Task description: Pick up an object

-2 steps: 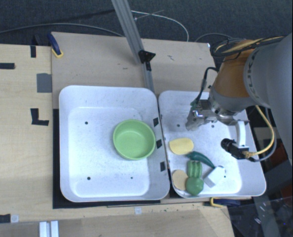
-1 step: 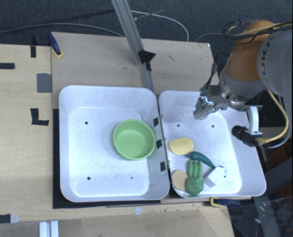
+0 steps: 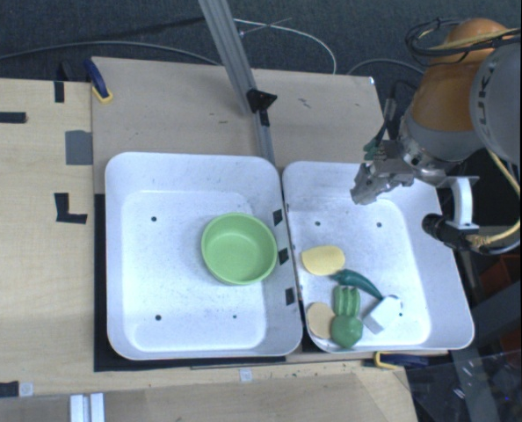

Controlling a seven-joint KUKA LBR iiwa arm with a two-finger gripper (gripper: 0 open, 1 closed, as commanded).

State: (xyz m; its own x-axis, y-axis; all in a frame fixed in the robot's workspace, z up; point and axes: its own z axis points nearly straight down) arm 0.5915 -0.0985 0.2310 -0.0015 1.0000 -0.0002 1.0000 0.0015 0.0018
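Note:
My gripper [image 3: 365, 192] hangs over the back part of the right bin [image 3: 419, 236], well above the objects. Nothing shows between its fingers. In that bin's front left lie a yellow oval piece [image 3: 322, 259], a dark green pepper-like piece [image 3: 358, 280], a light green ribbed piece [image 3: 346, 315] and a pale yellow round piece [image 3: 317, 316] at the front edge. A small grey item [image 3: 373, 323] lies beside the green piece. A green bowl [image 3: 238, 249] sits upright in the left bin [image 3: 147, 236], toward its right side.
A grey pole [image 3: 235, 51] slants across the bench behind the bins, ending at a black clamp [image 3: 261, 101]. Cables trail over the dark floor at the back. The arm's orange band [image 3: 459, 69] stands at the right.

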